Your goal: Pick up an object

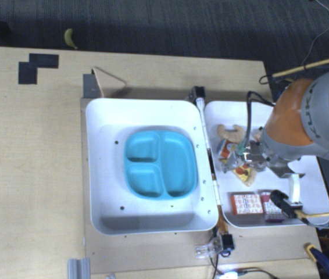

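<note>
My gripper is low in the right bin, down among a cluster of small objects. Right by it lie a tan piece, a red item and a yellow and red piece. The arm's body covers the fingers, so nothing shows between them. A red and white box lies near the bin's front wall, with a purple item to its right.
The left bin holds a blue divided tray. A ridge separates the two bins. The arm's orange band hangs over the right bin's far side. Bare bench stretches to the left.
</note>
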### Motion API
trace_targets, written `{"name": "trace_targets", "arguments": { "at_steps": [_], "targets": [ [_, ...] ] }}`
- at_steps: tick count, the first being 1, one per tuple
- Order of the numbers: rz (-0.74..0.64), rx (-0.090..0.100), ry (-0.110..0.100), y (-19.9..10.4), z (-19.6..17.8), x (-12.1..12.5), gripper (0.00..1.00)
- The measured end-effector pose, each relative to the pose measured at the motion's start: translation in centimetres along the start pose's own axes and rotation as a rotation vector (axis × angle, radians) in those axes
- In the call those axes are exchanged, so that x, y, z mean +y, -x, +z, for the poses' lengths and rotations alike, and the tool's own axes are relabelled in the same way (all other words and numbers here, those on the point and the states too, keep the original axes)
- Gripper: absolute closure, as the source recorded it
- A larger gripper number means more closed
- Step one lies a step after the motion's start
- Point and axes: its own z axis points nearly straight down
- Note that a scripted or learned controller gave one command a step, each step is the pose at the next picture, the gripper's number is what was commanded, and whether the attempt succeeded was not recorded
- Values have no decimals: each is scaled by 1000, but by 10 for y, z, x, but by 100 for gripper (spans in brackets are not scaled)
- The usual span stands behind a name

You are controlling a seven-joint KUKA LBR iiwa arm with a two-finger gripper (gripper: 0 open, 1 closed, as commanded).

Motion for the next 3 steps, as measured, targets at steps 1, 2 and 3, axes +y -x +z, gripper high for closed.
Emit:
{"name": "trace_targets", "arguments": {
  "at_steps": [1, 2, 3],
  "targets": [
    [-3, -1, 4, 0, -11, 1, 100],
    [-3, -1, 4, 0, -11, 1, 0],
    [-7, -1, 6, 0, -21, 3, 100]
  ]
}}
